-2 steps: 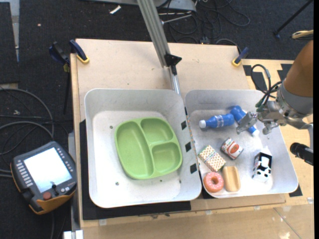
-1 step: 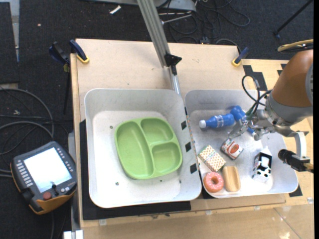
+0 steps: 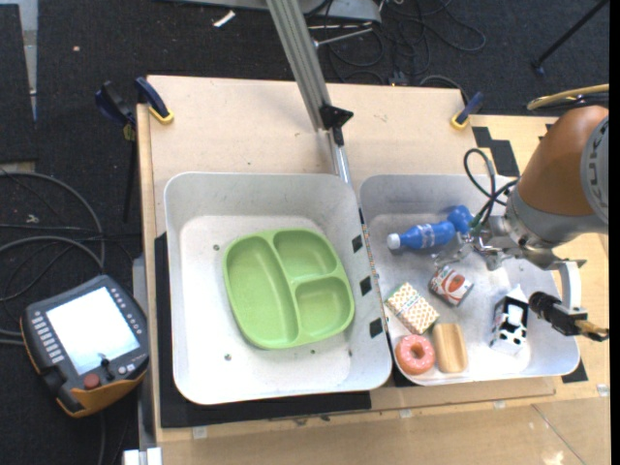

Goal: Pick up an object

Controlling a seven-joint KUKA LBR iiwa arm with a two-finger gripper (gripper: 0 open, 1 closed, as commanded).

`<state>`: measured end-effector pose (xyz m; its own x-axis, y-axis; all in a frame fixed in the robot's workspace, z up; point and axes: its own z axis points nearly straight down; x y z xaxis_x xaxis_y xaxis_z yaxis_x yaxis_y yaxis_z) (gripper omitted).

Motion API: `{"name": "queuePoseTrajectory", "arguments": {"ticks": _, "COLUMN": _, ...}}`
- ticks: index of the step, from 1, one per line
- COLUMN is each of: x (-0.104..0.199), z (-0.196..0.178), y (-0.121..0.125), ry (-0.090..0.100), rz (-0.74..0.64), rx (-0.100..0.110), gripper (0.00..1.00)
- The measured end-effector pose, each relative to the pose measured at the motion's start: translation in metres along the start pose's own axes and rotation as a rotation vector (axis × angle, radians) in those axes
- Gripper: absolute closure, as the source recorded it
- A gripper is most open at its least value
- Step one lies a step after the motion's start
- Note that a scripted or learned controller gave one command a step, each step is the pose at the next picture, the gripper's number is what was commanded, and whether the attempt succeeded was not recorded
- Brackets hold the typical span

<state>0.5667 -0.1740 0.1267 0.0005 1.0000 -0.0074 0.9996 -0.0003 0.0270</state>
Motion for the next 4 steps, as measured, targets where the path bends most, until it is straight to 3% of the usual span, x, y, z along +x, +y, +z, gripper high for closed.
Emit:
{"name": "queuePoseTrajectory", "arguments": {"ticks": 1, "x": -0.001, "z": -0.008, "y": -0.001, "ry": -0.001, "rz": 0.000, "rx": 0.003, "gripper": 1.00}}
{"name": "queuePoseTrajectory", "arguments": {"ticks": 2, "x": -0.007, "z": -0.052, "y": 0.005, "ry": 0.005, "rz": -0.002, "rx": 0.022, "gripper": 1.00}}
{"name": "queuePoseTrajectory", "arguments": {"ticks": 4, "x": -0.001, "z": -0.123, "y": 0.013, "ry": 0.006, "rz": -0.004, "rx": 0.022, "gripper": 1.00}}
